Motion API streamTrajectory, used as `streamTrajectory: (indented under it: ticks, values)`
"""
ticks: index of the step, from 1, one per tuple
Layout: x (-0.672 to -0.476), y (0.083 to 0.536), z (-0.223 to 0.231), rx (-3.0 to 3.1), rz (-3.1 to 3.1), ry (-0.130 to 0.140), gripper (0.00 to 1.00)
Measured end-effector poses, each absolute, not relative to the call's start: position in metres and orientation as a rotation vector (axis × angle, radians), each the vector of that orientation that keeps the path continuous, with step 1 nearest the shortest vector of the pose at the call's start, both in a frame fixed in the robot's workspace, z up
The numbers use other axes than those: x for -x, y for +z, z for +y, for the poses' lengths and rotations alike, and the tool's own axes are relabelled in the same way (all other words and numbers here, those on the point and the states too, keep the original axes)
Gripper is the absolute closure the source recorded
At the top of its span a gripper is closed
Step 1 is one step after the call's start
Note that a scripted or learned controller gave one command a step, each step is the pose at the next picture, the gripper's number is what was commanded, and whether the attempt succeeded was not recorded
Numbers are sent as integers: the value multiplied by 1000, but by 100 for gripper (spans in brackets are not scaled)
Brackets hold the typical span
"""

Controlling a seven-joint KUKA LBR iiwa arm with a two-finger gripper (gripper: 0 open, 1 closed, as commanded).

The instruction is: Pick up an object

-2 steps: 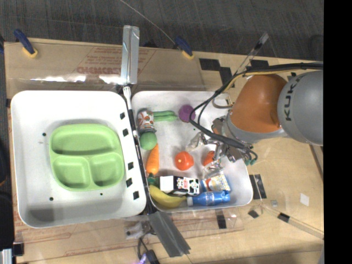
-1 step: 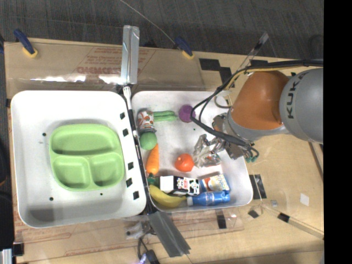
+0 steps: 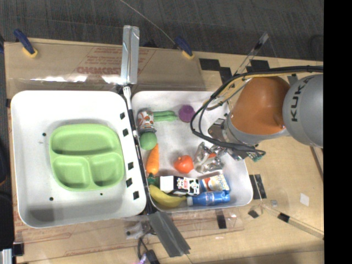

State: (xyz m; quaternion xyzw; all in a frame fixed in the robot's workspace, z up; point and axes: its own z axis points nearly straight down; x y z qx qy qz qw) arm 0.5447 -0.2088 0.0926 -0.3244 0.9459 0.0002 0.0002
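Note:
My gripper (image 3: 207, 159) hangs over the right bin (image 3: 240, 176), just right of an orange-red tomato-like ball (image 3: 183, 163), with nothing visibly between its metal fingers. Along the bin's left wall lie a small can (image 3: 145, 120), a green ball (image 3: 148, 141) and an orange carrot (image 3: 153, 158). A green stick-shaped toy (image 3: 164, 115) and a purple ball (image 3: 187, 113) sit at the back. At the front lie a yellow banana (image 3: 165, 198), a black-and-white carton (image 3: 186, 185) and a blue bottle (image 3: 212, 197).
The left bin (image 3: 27, 147) holds a green divided tray (image 3: 86, 155). A metal divider post (image 3: 130, 54) rises between the bins at the back. Cables loop from the orange wrist band (image 3: 258, 106) over the right bin's back right.

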Motion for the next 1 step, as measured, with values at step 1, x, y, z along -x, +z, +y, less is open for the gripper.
streamTrajectory:
  ticks: [1]
  values:
    - [-570,216,-189,1042,2952,-13,100]
